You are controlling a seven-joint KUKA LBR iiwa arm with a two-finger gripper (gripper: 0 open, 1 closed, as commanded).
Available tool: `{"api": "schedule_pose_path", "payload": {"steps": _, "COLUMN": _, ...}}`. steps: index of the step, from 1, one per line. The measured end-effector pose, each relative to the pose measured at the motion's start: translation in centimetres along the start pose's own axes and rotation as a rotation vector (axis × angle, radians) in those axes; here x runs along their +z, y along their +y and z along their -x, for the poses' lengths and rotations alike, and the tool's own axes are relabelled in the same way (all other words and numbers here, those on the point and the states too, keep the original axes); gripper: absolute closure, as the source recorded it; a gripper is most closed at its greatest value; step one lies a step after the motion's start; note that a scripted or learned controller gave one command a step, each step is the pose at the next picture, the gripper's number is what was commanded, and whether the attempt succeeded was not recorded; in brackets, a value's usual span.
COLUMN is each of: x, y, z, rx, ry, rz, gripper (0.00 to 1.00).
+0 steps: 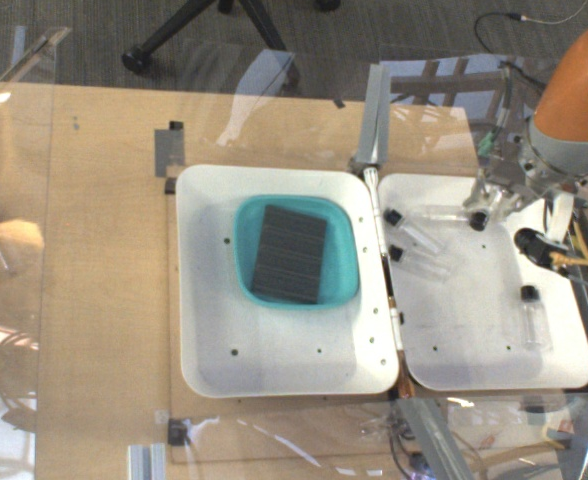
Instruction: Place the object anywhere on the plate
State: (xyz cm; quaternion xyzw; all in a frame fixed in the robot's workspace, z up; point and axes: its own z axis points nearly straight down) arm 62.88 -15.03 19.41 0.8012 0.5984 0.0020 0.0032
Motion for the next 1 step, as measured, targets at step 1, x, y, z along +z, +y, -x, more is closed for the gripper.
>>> {"api": "schedule_pose_path", "payload": {"steps": 1, "x": -0.01, "y": 0.00, "z": 0.00, "rx": 0.000, "ry": 0.000, "rz": 0.000, "gripper": 0.00}}
